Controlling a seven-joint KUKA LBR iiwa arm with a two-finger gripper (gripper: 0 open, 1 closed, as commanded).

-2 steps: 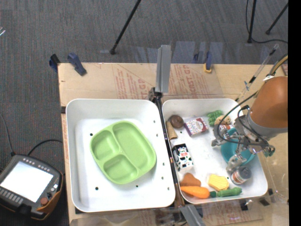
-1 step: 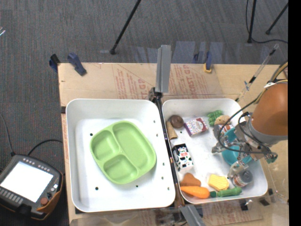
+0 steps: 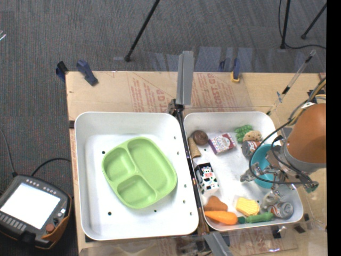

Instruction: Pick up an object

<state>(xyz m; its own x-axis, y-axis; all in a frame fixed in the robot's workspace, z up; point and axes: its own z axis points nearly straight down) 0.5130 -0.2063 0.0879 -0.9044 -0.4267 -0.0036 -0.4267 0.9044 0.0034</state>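
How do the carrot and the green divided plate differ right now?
The carrot lies in the right bin, crowded among other toy foods near the front wall; the green divided plate lies alone in the left bin. The carrot is orange, slim and tapered; the plate is light green, broad, with three compartments. The plate is far larger. Both lie flat.

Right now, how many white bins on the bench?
2. The left bin holds a green divided plate; the right bin holds the small toy items, with the gripper over its right side.
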